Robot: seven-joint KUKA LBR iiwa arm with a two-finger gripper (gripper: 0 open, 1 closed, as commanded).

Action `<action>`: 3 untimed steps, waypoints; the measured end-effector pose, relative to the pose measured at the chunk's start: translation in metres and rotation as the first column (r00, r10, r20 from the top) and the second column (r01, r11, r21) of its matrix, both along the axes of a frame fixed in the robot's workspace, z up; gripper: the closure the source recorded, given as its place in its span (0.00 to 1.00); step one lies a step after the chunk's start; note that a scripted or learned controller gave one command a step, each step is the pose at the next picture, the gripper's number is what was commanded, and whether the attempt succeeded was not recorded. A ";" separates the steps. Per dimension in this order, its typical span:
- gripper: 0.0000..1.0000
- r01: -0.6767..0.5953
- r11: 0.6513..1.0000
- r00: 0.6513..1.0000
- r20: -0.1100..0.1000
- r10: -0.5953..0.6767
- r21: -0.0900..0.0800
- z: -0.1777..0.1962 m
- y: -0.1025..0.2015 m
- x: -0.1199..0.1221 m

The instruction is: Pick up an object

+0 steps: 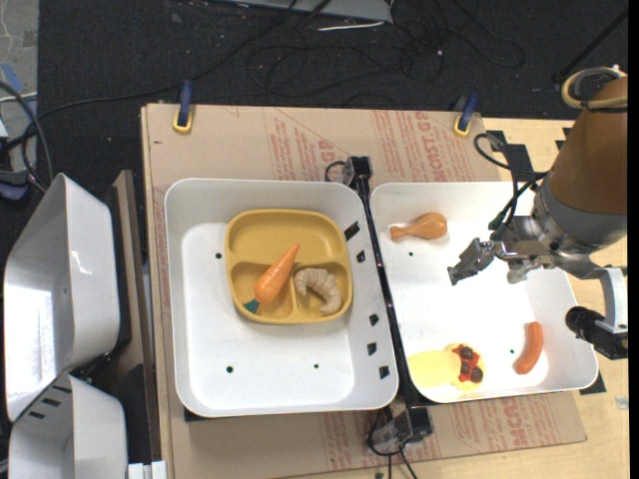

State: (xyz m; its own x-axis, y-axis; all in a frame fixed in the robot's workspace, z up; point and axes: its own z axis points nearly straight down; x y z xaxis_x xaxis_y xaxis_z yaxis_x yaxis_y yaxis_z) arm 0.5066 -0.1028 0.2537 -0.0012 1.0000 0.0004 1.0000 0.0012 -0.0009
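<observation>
1. The hand (469,264) hangs over the right bin (559,377), near its middle. I think it is picking a toy to grab.
2. I cannot tell how wide the hand is open. Nothing looks held in it.
3. The chicken leg (419,229) lies at about ten o'clock from the hand. The sausage (529,348) lies at about four o'clock.
4. Next, I think the hand must go down over one toy and close.
5. The arm (589,178) is cut off at the right.
</observation>
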 end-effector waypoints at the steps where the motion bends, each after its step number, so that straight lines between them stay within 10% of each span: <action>1: 0.00 0.002 1.000 1.000 -0.004 -0.002 0.000 -0.043 0.003 0.001; 3: 0.00 0.003 1.000 1.000 -0.004 -0.003 0.001 -0.157 0.004 -0.010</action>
State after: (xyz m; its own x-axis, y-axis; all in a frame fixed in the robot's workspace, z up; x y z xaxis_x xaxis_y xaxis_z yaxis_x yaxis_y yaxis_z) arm 0.4967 -0.0988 0.0967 0.0020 1.0000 0.0011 1.0000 -0.0020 -0.0048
